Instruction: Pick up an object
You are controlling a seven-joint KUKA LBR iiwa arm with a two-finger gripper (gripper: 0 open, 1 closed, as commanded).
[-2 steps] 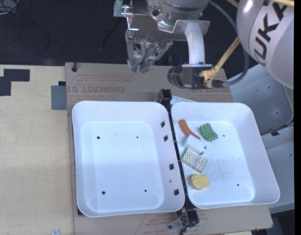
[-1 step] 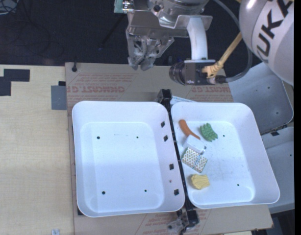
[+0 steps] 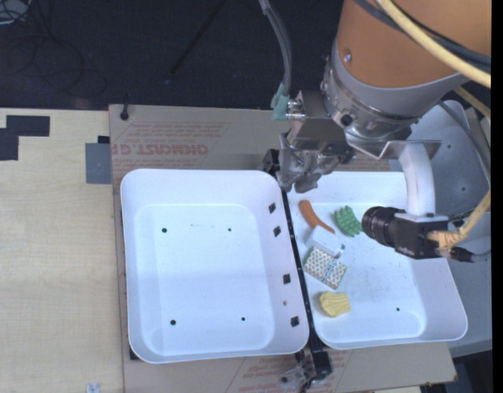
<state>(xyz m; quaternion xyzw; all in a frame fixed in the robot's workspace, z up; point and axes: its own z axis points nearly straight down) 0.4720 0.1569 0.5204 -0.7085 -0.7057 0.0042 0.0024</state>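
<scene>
The orange-banded arm (image 3: 399,31) looms closest, its tool (image 3: 305,174) hanging at the right bin (image 3: 432,318)'s far left corner; grip unreadable. Just below it: orange stick (image 3: 310,214), green piece (image 3: 347,220), dotted block (image 3: 326,266), yellow lump (image 3: 334,304).

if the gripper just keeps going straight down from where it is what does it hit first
Probably the right bin, at its upper-left corner beside the divider, a little above the orange piece. The gripper hangs there, though depth is hard to judge from this slanted view.

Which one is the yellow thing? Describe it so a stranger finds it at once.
Look in the right bin, along its left wall. Four small things lie there in a cluster; the yellow lump is nearest the camera, just below the checkered block. It alone is yellow and ridged.
</scene>
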